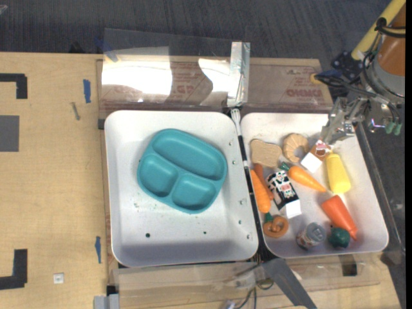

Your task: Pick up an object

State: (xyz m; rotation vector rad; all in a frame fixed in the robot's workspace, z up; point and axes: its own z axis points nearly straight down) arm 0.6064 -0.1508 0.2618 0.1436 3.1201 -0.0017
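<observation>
Two white bins sit side by side on the tabletop (51, 172). Left bin (122, 237) carries a teal divided plate (183, 169), tilted, near centre. Right bin (376, 224) holds the clutter: a tan bread slice (264, 151) and a round biscuit (295, 145) at 11 o'clock, a yellow corn (337, 173) at 2 o'clock, two carrots, one along the left wall (260, 190) and one in the middle (306, 177), a black-and-white cow (281, 186) between them, a red-orange cone (340, 214) at 4 o'clock, a green knob (339, 238) and a grey can (313, 234) at 5 o'clock, a small orange fruit (277, 224) at 7 o'clock. The hand (336, 130) hangs over the bin's 1 o'clock corner, just above a small red-and-white piece (322, 150); nothing seen between the fingers, and whether they are apart or together cannot be told.
</observation>
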